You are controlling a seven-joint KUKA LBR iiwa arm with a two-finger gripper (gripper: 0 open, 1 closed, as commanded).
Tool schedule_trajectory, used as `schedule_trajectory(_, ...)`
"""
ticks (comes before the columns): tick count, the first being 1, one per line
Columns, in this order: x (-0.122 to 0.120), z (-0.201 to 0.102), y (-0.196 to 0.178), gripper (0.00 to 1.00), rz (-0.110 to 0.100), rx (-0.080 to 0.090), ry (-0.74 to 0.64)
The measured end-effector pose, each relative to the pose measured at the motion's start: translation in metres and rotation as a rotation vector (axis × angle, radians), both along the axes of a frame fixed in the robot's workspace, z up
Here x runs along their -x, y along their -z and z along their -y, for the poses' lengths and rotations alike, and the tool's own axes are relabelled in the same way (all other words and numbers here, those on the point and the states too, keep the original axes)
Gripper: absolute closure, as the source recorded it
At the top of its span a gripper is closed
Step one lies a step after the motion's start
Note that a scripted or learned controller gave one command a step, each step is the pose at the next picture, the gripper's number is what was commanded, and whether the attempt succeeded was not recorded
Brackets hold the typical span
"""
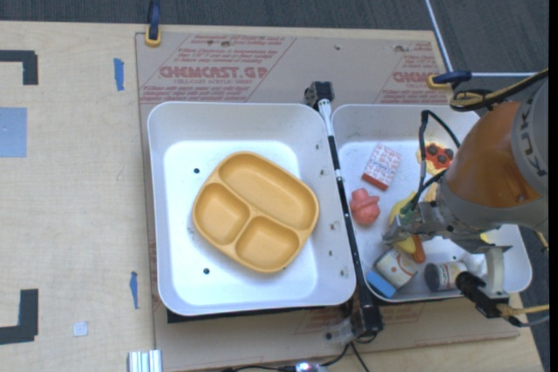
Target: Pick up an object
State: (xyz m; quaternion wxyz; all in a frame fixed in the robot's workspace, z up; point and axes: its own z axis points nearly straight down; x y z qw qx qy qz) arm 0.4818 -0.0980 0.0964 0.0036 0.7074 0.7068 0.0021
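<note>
we've got the grey arm's gripper [410, 231] low in the right white bin [520, 274]
can't tell its grip; yellow three-compartment plastic plate [255, 212] sits in the left white bin [166, 187].

Light wooden table [70, 213], marked with black corner brackets and bits of blue tape at left. Flat on it, a brown printed board [261, 65], clamped at the far edge by a yellow-and-blue clamp [153, 23] and a second clamp [449, 79]. On the board, side by side and touching along a black divider: left white bin [166, 213] and right white bin [349, 122].
</note>
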Motion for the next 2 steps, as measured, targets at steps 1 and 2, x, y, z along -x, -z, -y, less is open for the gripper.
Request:
schedule_trajectory(1,0.002,-0.076,-0.088,1.0,-0.006,-0.003,-0.003)
schedule_trajectory(2,0.002,-0.028,-0.088,1.0,-0.006,-0.001,0.0)
